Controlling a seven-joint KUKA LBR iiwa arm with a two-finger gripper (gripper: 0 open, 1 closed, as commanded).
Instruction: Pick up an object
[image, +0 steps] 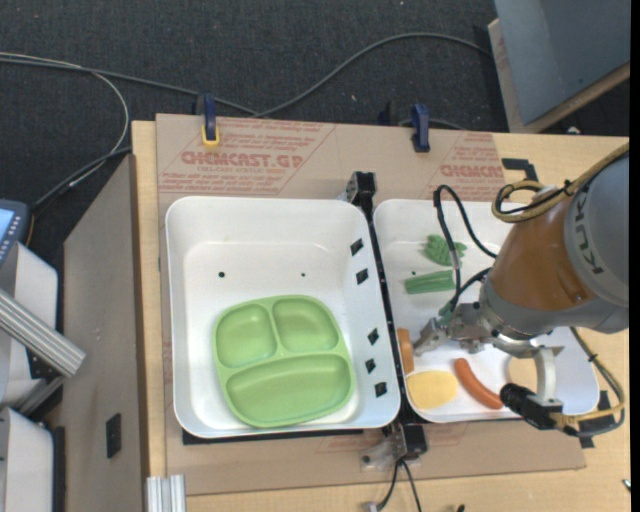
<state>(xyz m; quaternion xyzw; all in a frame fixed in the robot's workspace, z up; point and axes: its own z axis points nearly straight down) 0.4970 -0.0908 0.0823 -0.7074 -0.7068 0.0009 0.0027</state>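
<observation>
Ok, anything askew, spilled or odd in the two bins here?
Nothing spilled or damaged. The green divided plate lies flat in the left bin. In the right bin, the green pieces, the yellow piece and the orange-red sausage-like piece lie loose, scattered. The gripper sits low among them.

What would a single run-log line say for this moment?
arm: over right bin | gripper: above yellow piece and sausage | grasp: none seen | left bin: green tray
</observation>
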